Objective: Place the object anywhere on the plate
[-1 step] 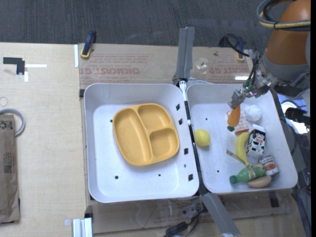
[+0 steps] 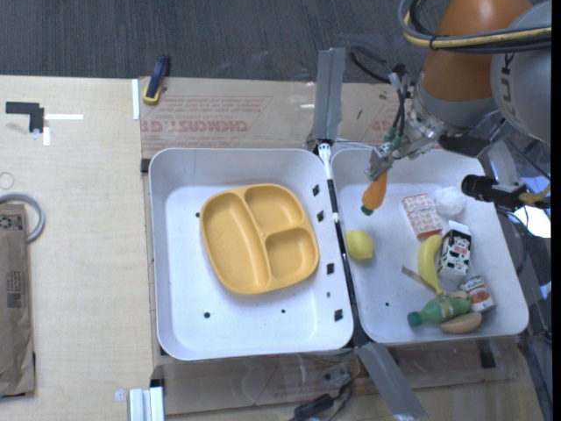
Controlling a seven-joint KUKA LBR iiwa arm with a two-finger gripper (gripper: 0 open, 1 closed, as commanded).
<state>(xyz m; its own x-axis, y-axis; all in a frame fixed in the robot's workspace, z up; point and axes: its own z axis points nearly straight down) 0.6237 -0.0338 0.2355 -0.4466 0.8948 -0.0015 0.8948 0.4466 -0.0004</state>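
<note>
My gripper (image 2: 386, 160) upper right of frame, above right bin (image 2: 513, 310), fingers pinched on top end of toy carrot (image 2: 374, 193), which dangles tip-down. Carrot looks light, rigid plastic, smooth, likely slippery; grip near end risks swing. Yellow divided plate (image 2: 259, 237) sits in left bin (image 2: 175, 323), centre frame.

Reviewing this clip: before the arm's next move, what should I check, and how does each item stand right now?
1. Carrot between the gripper fingers: ok, it hangs from them over the right bin.
2. Carrot lifted off the bin floor: cannot tell from this slant.
3. Yellow plate in the left bin, compartments bare: ok.
4. Path over the divider toward the plate free: ok.
5. Lemon apart from the carrot: ok.
6. Carrot on plate: not ok yet.
</note>
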